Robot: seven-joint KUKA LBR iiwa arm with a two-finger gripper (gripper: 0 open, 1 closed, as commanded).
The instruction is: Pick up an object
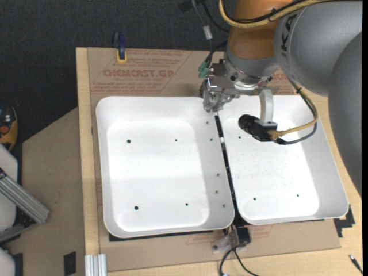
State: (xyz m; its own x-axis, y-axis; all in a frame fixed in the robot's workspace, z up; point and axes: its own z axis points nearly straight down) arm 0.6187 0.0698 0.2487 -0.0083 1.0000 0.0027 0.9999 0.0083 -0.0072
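My gripper [214,98] hangs at the far end of the seam between the two white bins, over the back rim. It is a small metal assembly under the orange band [259,22] of the grey arm. A black part with a tan cable [259,127] hangs from the wrist over the right bin [287,177]. The left bin [155,171] shows its white floor with a few small dark dots.
The bins rest on a brown board [144,68] with red lettering at the back. A blue and yellow clamp [120,46] stands at the board's far edge. The bulky grey arm [333,56] covers the upper right. Metal rails [23,203] lie at the left.
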